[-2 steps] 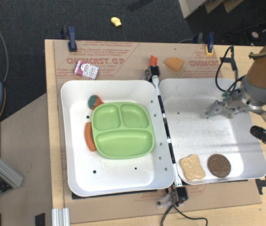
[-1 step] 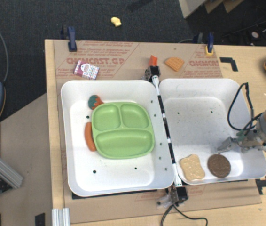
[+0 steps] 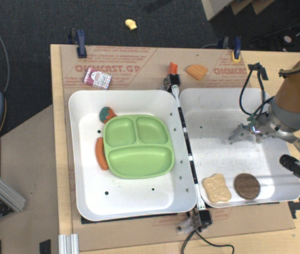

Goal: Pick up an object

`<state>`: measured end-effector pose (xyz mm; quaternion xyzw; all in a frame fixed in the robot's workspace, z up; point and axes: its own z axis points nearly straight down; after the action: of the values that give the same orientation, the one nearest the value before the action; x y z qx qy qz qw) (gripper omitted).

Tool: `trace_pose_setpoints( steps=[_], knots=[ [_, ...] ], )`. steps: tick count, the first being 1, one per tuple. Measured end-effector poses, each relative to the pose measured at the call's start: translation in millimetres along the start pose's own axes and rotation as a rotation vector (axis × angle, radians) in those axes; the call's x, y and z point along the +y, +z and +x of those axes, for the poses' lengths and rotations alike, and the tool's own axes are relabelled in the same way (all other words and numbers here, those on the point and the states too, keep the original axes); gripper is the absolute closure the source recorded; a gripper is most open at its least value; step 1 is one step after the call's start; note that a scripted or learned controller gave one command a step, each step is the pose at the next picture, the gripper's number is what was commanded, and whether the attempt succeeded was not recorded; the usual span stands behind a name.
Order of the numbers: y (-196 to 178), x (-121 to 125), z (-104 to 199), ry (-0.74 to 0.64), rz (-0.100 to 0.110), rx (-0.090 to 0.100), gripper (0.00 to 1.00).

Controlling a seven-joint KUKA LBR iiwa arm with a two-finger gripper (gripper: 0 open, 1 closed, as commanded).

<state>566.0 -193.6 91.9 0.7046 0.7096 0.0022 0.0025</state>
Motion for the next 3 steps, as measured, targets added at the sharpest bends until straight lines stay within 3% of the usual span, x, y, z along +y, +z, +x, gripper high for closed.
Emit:
trace_pose_setpoints(
  steps=[1, 2, 3],
  knots=[
    [8.2, 54.9, -25.5, 0.003, 0.008, 0.011, 0.0],
    [-73.3, -4.4, -31.2, 0.009, 0.004, 0.0, 0.0],
    [9.2, -30.4, -23.9, 0.004, 0.009, 0.011, 0.0]
  ],
)
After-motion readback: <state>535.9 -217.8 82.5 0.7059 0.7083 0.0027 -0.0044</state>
